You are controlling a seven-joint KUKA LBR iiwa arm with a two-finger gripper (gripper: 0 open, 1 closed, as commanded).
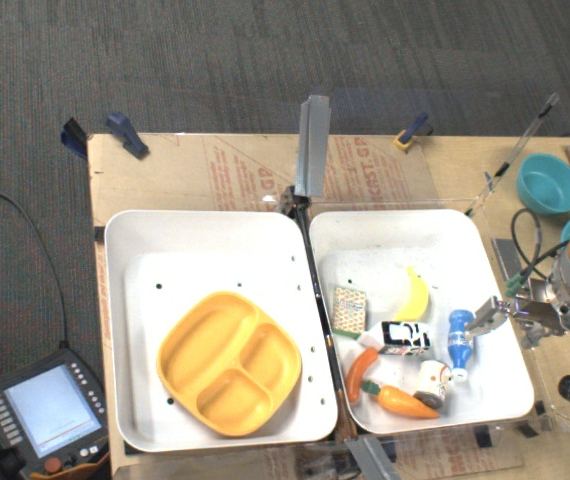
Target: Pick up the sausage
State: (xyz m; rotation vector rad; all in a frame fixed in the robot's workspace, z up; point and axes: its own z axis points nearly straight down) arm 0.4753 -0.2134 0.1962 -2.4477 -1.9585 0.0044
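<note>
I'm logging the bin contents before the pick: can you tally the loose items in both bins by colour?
Yellow: 2, the divided plate and the banana
Orange: 2, the sausage and the carrot
Blue: 1, the bottle
Black and white: 1, the toy car
Other: 2, the patterned packet and the white cup
Total: 8

A robotics lab: clamped bench [225,173], teach pendant [40,408] on grey carpet [215,48].

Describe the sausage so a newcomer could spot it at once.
Start at the right-hand white bin and go to its front left corner, beside the divider. The orange-red sausage lies there at a slant, below the small patterned cracker packet. Unlike the orange carrot nearby, it is blunt-ended, with no green top.
</note>
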